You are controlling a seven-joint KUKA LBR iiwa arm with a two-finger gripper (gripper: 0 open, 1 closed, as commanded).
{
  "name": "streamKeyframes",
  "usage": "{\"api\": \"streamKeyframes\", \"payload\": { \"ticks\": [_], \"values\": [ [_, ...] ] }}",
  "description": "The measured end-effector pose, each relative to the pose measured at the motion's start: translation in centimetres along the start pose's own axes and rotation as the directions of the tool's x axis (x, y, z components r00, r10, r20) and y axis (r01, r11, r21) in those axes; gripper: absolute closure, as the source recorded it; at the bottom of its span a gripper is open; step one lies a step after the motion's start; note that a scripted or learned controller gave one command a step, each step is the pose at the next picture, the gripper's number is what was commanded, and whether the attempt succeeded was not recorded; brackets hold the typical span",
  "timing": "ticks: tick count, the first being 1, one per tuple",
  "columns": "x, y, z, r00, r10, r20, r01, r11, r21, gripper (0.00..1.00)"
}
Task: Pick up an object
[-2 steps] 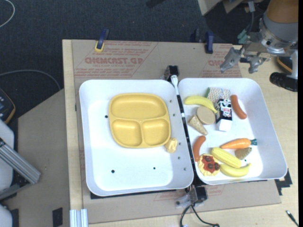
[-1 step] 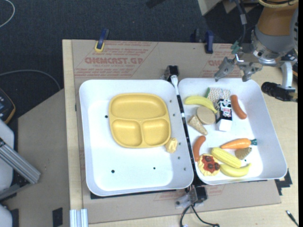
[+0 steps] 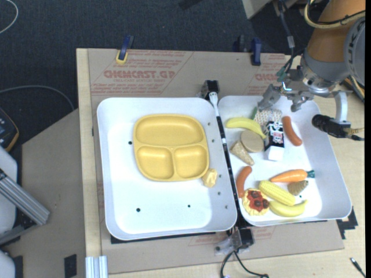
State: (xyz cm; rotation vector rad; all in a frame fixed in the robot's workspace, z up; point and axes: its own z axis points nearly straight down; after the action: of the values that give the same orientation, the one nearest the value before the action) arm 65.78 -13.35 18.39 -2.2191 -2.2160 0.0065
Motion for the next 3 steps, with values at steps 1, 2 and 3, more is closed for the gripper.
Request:
{"api": "streamKeyframes", "payload": {
  "ticks": [1,2,3],
  "values": [
    [0.5,0.3,4.4,1.000,-0.003,0.000,0.003,1.000,-0.001,0.00],
    [0.6,0.7,9.0,1.000,-0.001,-0.002,0.001,1.000,-0.015,0.00],
    [0.4,0.8,7.6,1.000,-0.002,0.003,0.002,1.000,-0.017,1.00]
  ]
}}
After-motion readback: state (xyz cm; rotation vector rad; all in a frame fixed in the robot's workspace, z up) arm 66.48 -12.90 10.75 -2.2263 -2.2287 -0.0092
